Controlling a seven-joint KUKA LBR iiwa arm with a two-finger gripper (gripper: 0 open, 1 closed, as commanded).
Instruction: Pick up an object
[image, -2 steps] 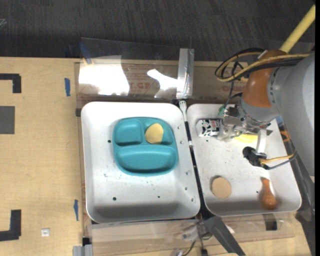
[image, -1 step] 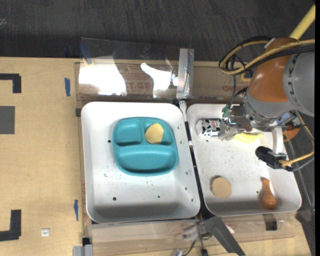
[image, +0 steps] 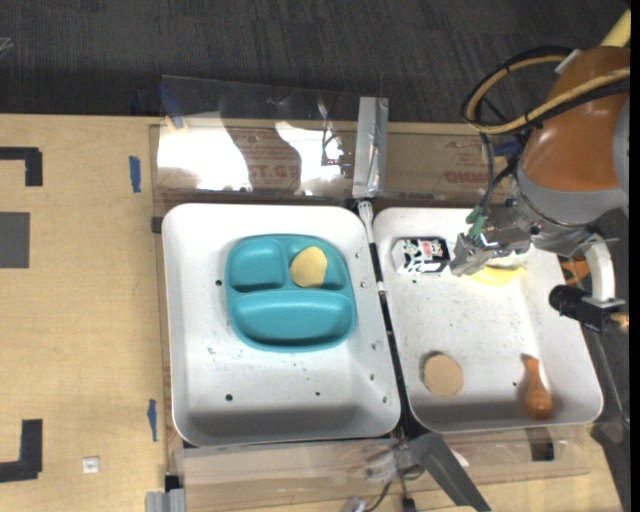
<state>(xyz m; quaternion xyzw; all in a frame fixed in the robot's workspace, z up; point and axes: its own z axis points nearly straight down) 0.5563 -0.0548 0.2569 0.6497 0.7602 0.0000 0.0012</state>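
My gripper (image: 472, 256) hangs low over the back of the right bin (image: 470, 330), reaching in from the right. Right beneath and beside it lies a pale yellow object (image: 498, 272), partly hidden by the gripper. Just to its left sits a small black-and-white packet (image: 420, 254). A tan round disc (image: 442, 375) lies near the bin's front. An orange-brown elongated item (image: 536, 386) rests at the front right corner.
The left bin (image: 200, 380) holds a teal divided plate (image: 288, 292) with a yellow round piece (image: 308, 266) in its back right compartment. A raised divider runs between the bins. Clear plastic sheeting stands behind them.
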